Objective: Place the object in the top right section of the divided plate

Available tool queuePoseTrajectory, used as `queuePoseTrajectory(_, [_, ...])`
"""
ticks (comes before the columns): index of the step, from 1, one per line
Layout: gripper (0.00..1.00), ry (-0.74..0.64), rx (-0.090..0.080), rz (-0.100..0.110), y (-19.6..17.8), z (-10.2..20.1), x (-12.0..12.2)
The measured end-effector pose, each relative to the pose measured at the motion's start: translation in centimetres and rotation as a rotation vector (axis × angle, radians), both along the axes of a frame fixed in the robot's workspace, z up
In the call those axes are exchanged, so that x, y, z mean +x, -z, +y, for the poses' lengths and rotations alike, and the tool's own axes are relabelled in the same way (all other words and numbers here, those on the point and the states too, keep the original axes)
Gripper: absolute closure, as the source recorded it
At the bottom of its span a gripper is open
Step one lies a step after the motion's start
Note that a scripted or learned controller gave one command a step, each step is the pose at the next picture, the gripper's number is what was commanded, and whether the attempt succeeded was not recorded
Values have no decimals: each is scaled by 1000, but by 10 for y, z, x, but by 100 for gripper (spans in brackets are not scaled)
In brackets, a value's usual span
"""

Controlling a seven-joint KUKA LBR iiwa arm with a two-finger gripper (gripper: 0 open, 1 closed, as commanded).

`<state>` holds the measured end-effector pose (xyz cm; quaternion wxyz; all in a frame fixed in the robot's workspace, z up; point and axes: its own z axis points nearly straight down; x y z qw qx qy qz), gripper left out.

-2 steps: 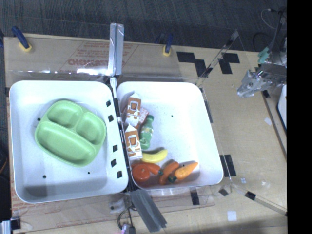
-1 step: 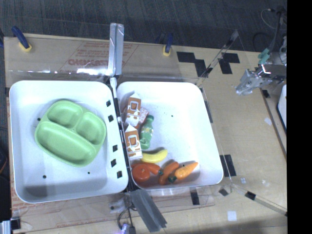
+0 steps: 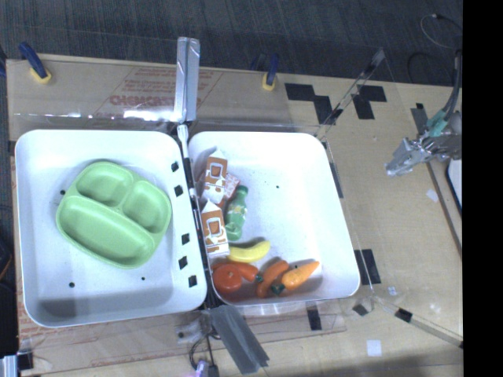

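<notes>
The gripper (image 3: 409, 157) hangs off to the right of both bins; whether it is open or closed, I cannot tell. Nothing is picked yet: toy food, including a banana (image 3: 250, 250), lies in the right bin (image 3: 302, 151). The green divided plate (image 3: 115, 212) waits in the left bin (image 3: 47, 151). Next move: reach in and grasp.

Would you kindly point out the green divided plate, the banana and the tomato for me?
green divided plate (image 3: 110, 230): camera view, floor of its large section.
banana (image 3: 250, 250): camera view, middle of its curve.
tomato (image 3: 228, 278): camera view, its red top.
</notes>
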<state>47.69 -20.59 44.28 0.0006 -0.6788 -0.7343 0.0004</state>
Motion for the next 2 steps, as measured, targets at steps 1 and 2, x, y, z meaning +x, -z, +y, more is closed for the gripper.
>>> queuePoseTrajectory(1, [100,-128,0,-1,0,-4,0])
queuePoseTrajectory(2, [100,-274,-2,-5,0,-4,21])
